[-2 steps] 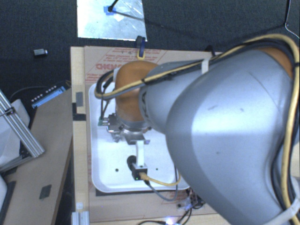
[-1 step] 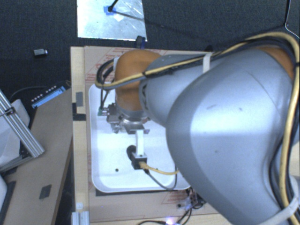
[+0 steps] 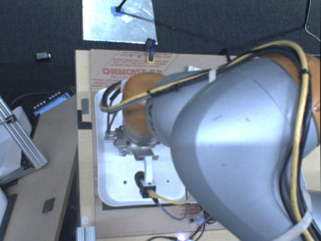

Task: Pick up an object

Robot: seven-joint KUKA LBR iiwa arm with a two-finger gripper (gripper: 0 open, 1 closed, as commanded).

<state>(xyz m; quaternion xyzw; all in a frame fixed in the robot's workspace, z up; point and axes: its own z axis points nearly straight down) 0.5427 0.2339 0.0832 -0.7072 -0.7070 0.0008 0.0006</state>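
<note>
Looks barely begun, with the gripper (image 3: 134,150) low in the white bin (image 3: 108,194), its state impossible to tell, any object probably hidden under the arm (image 3: 241,134), the lift yet to come.

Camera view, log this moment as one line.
stage: reach | arm: in from right, wrist above left bin | grasp: cannot tell | pick: not yet confirmed

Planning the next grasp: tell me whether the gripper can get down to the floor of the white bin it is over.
Probably yes. The gripper hangs over the white bin, and the floor around it shows nothing in the way, though the arm hides the spot right beneath.
</note>
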